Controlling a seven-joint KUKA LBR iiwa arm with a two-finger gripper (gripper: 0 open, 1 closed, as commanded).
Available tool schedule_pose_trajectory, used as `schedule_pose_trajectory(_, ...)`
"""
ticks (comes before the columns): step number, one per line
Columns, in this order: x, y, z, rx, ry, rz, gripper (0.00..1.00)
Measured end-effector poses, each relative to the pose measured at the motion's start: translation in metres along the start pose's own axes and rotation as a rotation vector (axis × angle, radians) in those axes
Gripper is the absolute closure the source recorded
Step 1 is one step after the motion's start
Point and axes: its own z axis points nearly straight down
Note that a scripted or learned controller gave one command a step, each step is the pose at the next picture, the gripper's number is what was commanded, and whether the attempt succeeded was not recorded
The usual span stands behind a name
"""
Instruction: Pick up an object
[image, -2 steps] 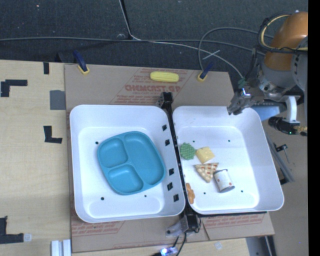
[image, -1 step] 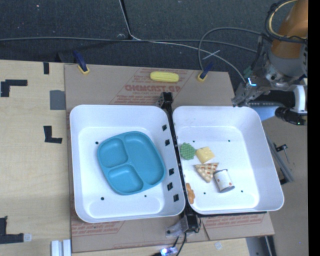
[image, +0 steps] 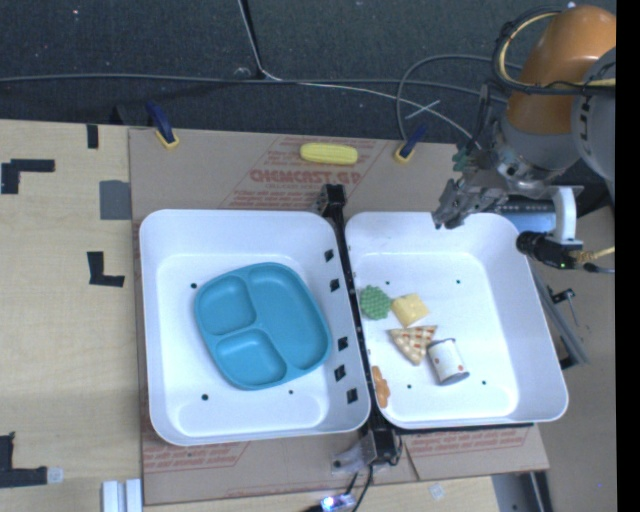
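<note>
Gripper (image: 452, 213) above right bin's (image: 520, 300) far rim — finger state unclear. Left bin (image: 170, 300) — blue tray (image: 262, 324); right bin — small food items (image: 412, 333).

Right bin (image: 500, 250): green round (image: 374, 302), yellow block (image: 409, 308), pizza wedge (image: 412, 343), small can (image: 447, 361) on its side at 5 o'clock, orange piece (image: 380, 386).

The grey KUKA arm with its orange band (image: 568, 45) enters at about two o'clock in the camera view, its wrist angled down and toward nine o'clock. The dark two-finger end effector (image: 447, 215) hangs at the arm's tip, pointing down and slightly toward eight o'clock. Black cables loop around the wrist at twelve o'clock of the end effector. Nothing is seen between the fingers.
</note>
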Motion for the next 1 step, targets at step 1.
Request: schedule_pose_trajectory(1,0.0485,-0.0276,-0.0036,0.000,0.000,0.000,1.00)
